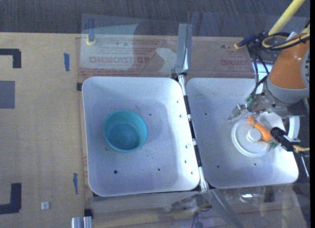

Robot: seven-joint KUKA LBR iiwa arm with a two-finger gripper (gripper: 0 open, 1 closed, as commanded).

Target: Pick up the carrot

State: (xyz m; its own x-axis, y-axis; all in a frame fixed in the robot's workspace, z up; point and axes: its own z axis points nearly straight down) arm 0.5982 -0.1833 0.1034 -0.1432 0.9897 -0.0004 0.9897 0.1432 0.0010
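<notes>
The carrot (261, 130) is small and orange, with a green tip at its lower right end. It lies slanted across the upper right part of a round white plate (244, 142) in the right bin (216, 163). My gripper (247, 110) hangs just above and to the left of the carrot's upper end, close over the plate's rim. The arm's grey wrist and orange band (291, 69) rise behind it to the upper right. Nothing shows the carrot being held; it rests on the plate.
A teal bowl (125, 131) sits upright in the left bin (98, 173). A metal divider (189, 123) separates the two bins. Cables and a yellow rod (290, 10) cross the upper right corner near the arm.
</notes>
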